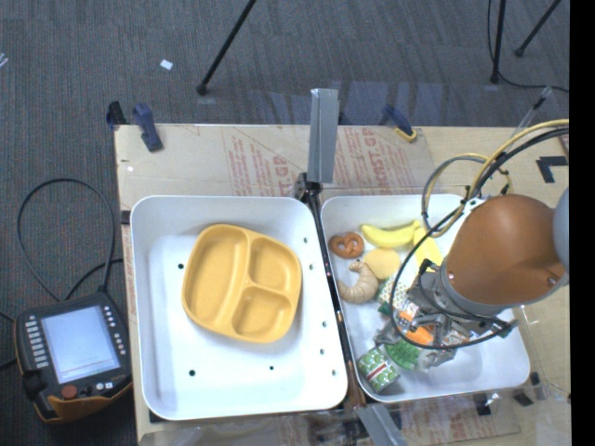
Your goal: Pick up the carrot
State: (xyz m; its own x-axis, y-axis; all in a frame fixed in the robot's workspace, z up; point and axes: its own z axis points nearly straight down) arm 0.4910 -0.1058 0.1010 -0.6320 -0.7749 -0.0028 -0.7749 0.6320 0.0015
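Note:
The carrot (420,336) shows as a small orange piece with green leaves (403,354) beside it, low in the right bin (502,370). My gripper (426,323) hangs directly over it, under the arm's large orange band (502,249), which hides most of the carrot and the wrist. The gripper sits right at the carrot, but whether they touch is hidden.
A pretzel (347,244), a banana (390,234), a croissant (361,284) and a pale yellow piece (383,263) lie in the right bin's upper left. A green can (378,368) lies at its lower left edge. The left bin (158,342) holds a yellow divided plate (244,282).

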